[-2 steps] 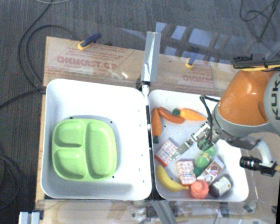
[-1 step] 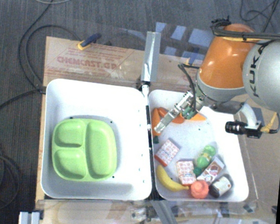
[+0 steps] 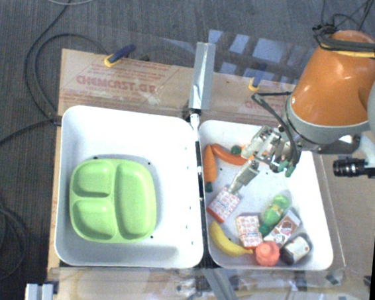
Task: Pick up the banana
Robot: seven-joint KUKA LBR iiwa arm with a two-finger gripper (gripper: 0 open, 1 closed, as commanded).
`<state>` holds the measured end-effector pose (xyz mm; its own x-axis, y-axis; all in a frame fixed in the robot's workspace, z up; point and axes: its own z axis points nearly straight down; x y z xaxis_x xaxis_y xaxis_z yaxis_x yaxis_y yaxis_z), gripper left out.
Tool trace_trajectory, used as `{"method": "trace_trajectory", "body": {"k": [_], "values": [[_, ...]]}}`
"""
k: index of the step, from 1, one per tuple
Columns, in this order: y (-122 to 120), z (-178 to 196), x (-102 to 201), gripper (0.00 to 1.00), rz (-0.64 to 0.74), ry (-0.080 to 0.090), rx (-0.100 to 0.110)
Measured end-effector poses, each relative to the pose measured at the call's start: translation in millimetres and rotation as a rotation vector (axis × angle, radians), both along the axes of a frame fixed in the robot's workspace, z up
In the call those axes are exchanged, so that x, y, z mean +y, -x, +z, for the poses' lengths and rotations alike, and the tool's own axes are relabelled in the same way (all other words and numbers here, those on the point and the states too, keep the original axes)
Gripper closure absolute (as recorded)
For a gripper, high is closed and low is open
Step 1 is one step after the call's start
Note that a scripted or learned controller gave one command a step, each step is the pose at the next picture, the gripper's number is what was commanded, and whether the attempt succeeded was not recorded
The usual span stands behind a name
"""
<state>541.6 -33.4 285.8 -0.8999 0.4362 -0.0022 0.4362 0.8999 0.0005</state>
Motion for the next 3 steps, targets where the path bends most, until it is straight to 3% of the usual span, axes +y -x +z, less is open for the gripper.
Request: {"method": "trace_trajectory", "body": {"k": [1,2,3], "values": [[-1.0,9.2,2.1,1.0,0.003,-0.003,-0.002],[-1.0,9.1,2.0,0.0,0.003,-0.003,-0.002],[27.8,-102.6,77.2,0.0,0.058,-0.002,0.004]]}}
